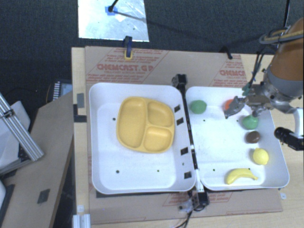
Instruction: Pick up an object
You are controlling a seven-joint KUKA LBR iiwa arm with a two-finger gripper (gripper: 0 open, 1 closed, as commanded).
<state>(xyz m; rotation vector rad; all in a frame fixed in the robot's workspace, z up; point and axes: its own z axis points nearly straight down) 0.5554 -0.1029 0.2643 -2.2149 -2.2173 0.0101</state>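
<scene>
The right bin (216, 179) holds several toy foods: a green round piece (198, 106) at its far left, an orange-red piece (230, 103), a green ball (250, 123), a brown piece (252, 137), a yellow lemon (260, 156) and a banana (240, 175). My gripper (243, 112) hangs over the far right part of this bin, open. One finger (232, 109) lies beside the orange-red piece, and the other sits just above the green ball. Nothing is between the fingers.
The left bin (102, 175) carries a yellow divided plate (145, 124). A black hinge strip (186, 127) runs between the bins. The arm's orange band (289, 61) and cables rise at the right. A black part (289, 137) juts in past the right bin's rim.
</scene>
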